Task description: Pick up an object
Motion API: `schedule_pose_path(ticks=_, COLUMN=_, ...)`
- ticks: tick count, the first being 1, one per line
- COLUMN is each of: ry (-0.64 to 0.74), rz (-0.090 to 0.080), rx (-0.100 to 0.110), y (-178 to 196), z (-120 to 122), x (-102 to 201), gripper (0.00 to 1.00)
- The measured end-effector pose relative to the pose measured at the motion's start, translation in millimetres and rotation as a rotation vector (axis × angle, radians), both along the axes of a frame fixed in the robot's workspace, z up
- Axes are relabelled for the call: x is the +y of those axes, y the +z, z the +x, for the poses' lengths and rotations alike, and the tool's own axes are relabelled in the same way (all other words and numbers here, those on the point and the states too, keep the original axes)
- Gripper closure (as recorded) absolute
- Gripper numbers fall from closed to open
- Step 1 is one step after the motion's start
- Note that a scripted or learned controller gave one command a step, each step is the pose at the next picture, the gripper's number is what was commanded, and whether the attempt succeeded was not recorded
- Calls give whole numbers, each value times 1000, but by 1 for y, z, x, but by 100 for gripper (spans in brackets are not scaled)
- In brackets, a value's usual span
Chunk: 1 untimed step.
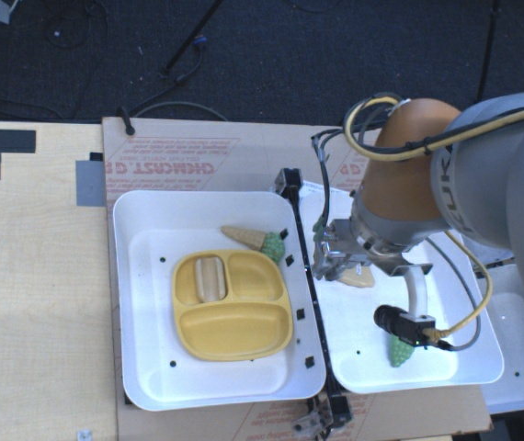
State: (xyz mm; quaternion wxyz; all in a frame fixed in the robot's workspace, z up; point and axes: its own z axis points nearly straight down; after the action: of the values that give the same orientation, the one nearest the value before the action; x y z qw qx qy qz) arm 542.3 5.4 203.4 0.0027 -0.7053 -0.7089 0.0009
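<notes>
- Jaws: state cannot be told; the gripper (336, 263) is seen from above, mostly hidden under the arm's wrist, at the left part of the right bin (469, 361), close to the divider between bins.
- No object visible between the jaws. A pale tan wedge-shaped piece (360, 279) lies just beside the gripper on its right; contact cannot be told.
- Green object (399, 351) lies on the right bin floor, lower centre, apart from the gripper. A black fitting with a yellow cable sits just above it, touching or overlapping its upper end. Its long axis runs roughly up-down in the view, slightly tilted.
- Left bin (142, 338) holds a yellow divided plate (234, 324) with three compartments. A tan, bread-like piece (210, 277) lies in the upper-left compartment, long axis up-down.
- Toy ice-cream cone (255, 239) rests just beyond the plate's upper rim: tan cone tip points left, green end to the right near the bin's right wall. Long axis roughly horizontal, dipping a little to the right.
- Writing: red print on the cardboard (179, 159) under the bins, upside down from the camera. Appears to read "CHEMCRAFT" or similar, not sure.
</notes>
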Motion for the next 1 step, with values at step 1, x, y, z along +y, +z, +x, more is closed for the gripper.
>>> schedule_pose_path(ticks=1, ry=0, rz=-1, rx=-2, y=11, z=-2, x=45, gripper=100)
